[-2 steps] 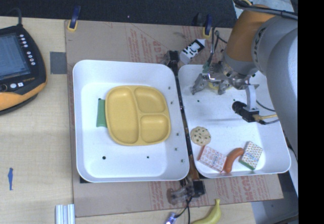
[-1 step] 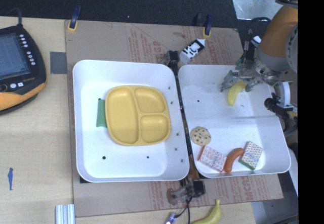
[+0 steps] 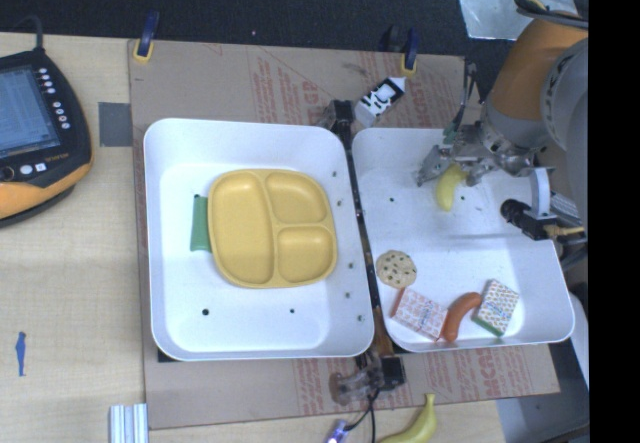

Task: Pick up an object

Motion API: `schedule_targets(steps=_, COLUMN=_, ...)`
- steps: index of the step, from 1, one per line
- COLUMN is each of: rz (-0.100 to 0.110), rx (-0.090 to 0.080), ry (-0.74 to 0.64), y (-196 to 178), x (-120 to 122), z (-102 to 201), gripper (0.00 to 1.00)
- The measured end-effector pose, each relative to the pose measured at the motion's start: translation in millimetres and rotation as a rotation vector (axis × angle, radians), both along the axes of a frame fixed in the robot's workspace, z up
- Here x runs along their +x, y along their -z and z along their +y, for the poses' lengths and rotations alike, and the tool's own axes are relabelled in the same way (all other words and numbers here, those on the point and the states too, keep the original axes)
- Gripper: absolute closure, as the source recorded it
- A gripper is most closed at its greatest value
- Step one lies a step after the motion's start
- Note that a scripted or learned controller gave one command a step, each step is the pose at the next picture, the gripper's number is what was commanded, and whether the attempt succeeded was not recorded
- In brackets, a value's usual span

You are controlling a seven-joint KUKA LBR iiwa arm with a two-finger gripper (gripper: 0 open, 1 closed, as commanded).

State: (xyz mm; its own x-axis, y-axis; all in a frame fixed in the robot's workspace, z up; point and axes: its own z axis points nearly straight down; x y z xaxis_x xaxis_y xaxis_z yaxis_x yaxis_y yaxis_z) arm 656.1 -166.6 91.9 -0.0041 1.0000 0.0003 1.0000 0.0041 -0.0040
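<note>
1. Cardboard covers the worktop [image 3: 90,261], and on it I see two white bins side by side: the left bin [image 3: 170,231] carries a yellow divided tray [image 3: 272,227] with a green piece [image 3: 199,223] tucked at its left edge.
2. My right bin [image 3: 520,261] holds a cookie [image 3: 396,269], a pink wafer packet [image 3: 419,314], a toy sausage [image 3: 460,316] and a green-edged packet [image 3: 497,307] along its near side.
3. I judge the step as the grasp itself: the hand [image 3: 452,171] sits low over the far part of the right bin.
4. A small yellow piece [image 3: 446,192] hangs right at the fingertips, apparently pinched between them, so I read the hand as clenched on it.
5. Next I would lift straight up, slowly, and watch whether the yellow piece comes along.
</note>
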Motion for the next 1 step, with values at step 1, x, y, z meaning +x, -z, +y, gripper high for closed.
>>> schedule_targets(steps=1, rz=0.01, rx=0.001, ry=-0.001, y=-9.1, x=-1.9, z=-1.1, gripper=1.0)
